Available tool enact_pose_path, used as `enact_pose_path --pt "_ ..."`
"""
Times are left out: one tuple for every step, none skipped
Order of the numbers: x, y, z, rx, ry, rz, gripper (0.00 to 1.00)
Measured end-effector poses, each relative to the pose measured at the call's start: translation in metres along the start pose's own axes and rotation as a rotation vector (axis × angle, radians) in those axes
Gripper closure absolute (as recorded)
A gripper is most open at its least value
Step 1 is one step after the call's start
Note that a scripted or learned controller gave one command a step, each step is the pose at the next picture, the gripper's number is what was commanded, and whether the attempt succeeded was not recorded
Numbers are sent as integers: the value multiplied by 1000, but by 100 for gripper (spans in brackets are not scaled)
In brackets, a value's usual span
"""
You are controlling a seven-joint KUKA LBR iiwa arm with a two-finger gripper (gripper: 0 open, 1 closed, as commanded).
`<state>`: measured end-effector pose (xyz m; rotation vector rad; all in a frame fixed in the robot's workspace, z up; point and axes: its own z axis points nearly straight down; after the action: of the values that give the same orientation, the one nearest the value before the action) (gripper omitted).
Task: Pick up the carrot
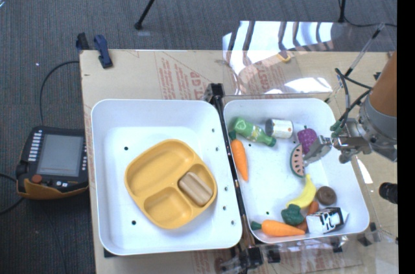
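An orange carrot (240, 159) lies lengthwise against the right bin's left wall, untouched.

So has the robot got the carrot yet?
Not yet. Nothing looks done: one carrot lies by the right bin's left wall, and another carrot lies near its front edge. The gripper is low over the bin's right side, close to the watermelon slice and the purple toy, away from both carrots. Reaching, grabbing and lifting are all left.
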<state>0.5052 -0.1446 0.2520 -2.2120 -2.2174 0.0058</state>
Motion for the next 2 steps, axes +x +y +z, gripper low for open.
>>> enact_pose_path --pt "74 -30 25 4 1 181 0" --pt "144 44 69 5 0 304 0"
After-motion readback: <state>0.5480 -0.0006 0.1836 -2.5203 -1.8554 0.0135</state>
